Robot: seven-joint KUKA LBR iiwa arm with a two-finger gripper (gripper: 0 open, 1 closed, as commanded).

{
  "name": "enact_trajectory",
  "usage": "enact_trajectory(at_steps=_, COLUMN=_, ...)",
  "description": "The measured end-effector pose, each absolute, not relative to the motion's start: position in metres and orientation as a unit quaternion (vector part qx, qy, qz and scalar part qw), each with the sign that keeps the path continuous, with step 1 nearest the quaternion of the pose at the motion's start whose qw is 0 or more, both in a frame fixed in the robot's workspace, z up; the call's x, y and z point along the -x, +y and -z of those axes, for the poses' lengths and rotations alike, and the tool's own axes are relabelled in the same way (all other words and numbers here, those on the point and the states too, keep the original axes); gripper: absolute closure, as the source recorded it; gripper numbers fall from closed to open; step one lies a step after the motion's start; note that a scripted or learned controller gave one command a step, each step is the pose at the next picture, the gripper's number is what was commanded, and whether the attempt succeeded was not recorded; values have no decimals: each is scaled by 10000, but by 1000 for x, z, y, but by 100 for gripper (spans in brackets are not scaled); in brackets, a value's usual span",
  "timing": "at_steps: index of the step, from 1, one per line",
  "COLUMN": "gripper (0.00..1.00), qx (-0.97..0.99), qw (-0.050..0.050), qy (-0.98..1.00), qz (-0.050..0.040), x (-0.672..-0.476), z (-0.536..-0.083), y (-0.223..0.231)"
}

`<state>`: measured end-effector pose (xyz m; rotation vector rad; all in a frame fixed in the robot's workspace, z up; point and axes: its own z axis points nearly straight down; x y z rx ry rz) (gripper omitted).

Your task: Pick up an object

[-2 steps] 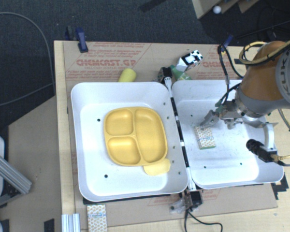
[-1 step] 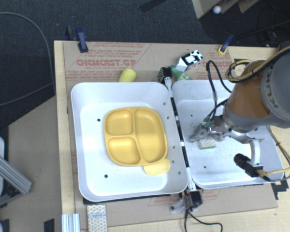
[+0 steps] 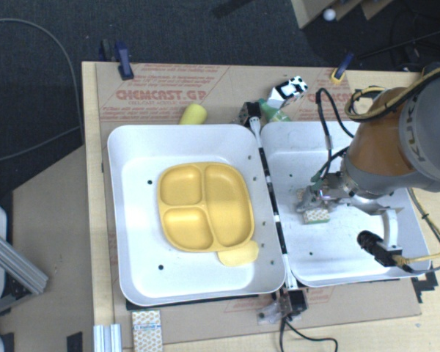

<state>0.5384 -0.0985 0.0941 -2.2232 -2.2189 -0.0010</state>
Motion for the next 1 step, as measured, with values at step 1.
enact_trajectory(at_steps=1, gripper=100, qx=7063, qw=-7, qy=-7079, qz=12, x=-582, z=-186, y=-52)
